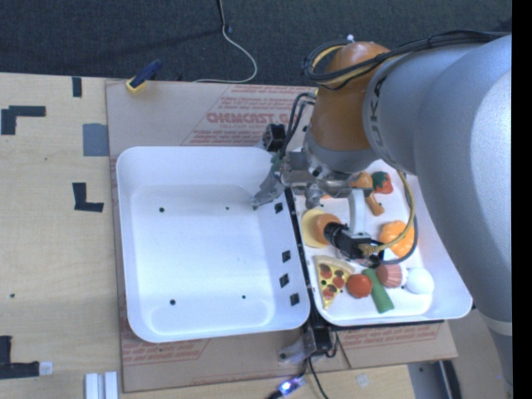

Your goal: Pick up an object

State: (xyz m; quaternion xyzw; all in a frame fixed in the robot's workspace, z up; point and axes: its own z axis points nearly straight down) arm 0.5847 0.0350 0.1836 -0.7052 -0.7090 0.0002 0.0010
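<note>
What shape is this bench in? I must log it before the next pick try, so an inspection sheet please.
Surface: wooden bench, with a cardboard sheet under the left bin and the right bin.
Job's things: in the right bin, a pizza slice, tomato, green stick, white ball and orange.
Clutter: blue and yellow clip at the cardboard's far corner; black tape marks on the bench.
Grippers: gripper hovers above the left bin's right edge; no object seen in it.
Cables: thin cable crossing the floor.
Surroundings: dark carpet.
</note>
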